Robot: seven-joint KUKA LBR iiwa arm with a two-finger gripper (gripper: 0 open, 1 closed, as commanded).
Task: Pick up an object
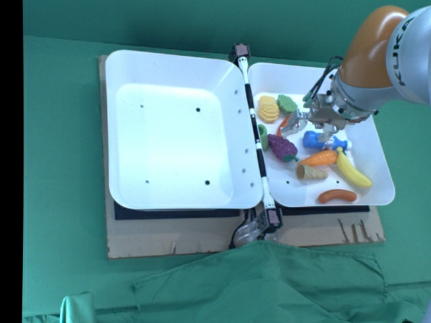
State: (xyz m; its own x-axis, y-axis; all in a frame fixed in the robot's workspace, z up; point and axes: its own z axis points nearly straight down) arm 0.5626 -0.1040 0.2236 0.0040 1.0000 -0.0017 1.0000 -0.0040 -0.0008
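Gripper [301,122] hangs low over the right bin [377,159], reaching in from the right on the grey arm [411,52] with its orange band [369,46]. Toys crowd the bin beneath and around it: a yellow corn cob [269,109] and a green leafy piece [287,103] sit toward the far side, a small green piece [262,132] lies by the divider, and a purple bunch of grapes [282,147] rests just in front of the tool. A blue toy [316,140] lies right under the wrist, partly hidden by it, with an orange carrot [320,158], an ice-cream cone [310,173], a banana [352,170] and a red sausage [337,196] nearer the front edge. A small orange-red piece [285,124] shows right at the fingertips, touching or very close, but I cannot tell whether it sits between them. Whether the fingers are spread or pressed together I cannot tell from here. The left bin [128,73] stands alongside, white and bare.
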